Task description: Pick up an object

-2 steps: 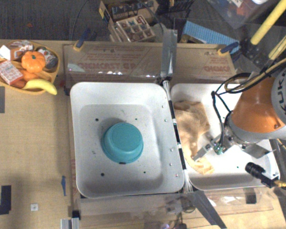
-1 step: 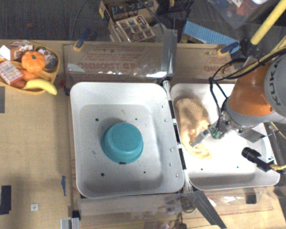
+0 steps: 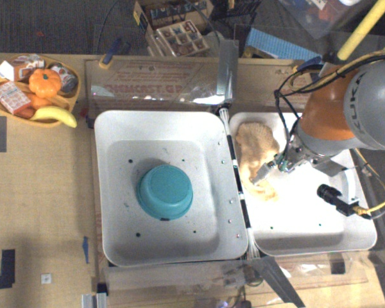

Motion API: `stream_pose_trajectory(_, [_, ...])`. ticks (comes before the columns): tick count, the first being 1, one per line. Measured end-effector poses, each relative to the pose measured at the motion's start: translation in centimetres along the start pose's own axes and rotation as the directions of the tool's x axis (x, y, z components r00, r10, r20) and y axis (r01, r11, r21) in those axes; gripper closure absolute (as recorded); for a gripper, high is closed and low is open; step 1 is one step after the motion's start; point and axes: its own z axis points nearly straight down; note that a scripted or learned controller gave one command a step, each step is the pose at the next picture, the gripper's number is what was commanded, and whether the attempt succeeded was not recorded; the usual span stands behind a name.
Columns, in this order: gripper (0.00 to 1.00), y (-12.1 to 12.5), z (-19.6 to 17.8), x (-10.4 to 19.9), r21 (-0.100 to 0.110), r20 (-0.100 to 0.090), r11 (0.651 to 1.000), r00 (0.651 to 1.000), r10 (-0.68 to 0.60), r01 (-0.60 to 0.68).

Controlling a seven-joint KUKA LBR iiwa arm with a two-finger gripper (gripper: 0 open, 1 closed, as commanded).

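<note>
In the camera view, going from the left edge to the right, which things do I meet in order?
Basket of toy food with a banana → teal bowl in the left bin → tan soft object in the right bin → gripper → orange band of the arm.

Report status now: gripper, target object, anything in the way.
Gripper low in right bin, at the tan soft object; grasp unconfirmed. Teal bowl upside down in left bin, untouched. Nothing blocking.
</note>
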Motion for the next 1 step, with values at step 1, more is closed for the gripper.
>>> stream_pose_trajectory(1, [0.00, 1.09, 0.08, -5.20, 0.000, 0.000, 0.976, 0.976, -0.217, 0.217])
